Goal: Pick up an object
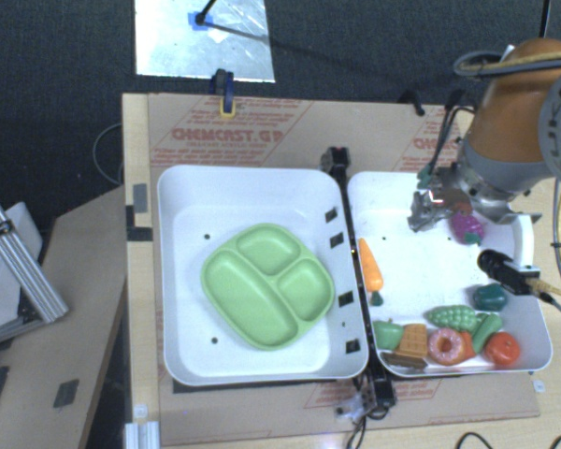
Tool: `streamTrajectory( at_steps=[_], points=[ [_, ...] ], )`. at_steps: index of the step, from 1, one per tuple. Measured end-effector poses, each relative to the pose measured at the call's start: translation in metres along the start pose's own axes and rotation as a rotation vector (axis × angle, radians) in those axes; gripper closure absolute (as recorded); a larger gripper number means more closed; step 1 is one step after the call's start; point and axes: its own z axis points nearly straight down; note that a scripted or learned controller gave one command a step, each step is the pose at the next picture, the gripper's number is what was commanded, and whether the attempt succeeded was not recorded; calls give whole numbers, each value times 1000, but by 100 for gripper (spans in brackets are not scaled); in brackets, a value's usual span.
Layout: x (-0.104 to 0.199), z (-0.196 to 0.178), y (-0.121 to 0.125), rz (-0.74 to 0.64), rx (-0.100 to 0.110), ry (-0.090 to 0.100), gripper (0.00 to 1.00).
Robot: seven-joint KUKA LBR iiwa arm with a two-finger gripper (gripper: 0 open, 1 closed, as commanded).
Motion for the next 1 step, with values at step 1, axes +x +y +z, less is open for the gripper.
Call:
streamTrajectory(
  at_steps=[1],
  points=[
    [5, 8, -13, 2, 2, 0, 100]
  ],
)
